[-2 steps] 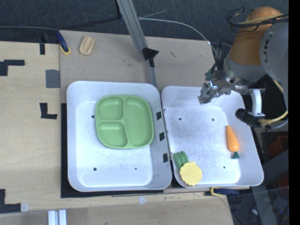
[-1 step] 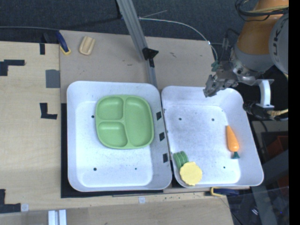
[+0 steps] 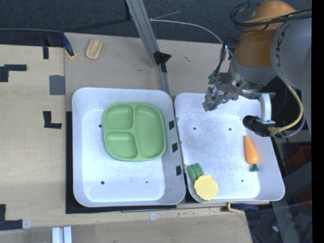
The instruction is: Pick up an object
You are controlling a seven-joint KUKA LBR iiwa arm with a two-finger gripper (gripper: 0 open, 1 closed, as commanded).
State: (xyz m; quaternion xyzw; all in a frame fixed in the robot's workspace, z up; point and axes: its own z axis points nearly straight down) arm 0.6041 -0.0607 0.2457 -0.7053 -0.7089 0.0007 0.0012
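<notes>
Arm (image 3: 268, 39) — bent down from right | pincer (image 3: 211, 103) over right bin (image 3: 223, 135) rear edge | finger gap unclear

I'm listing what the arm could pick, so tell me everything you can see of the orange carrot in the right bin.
The carrot looks like a small plastic toy: a smooth, tapered orange body with a little dark green stub at its lower end. It lies flat on the floor of the right bin, close to that bin's right wall, its length running roughly along the wall. Nothing appears to rest on it or hold it; the gripper is well apart from it, over the bin's far left corner.
</notes>
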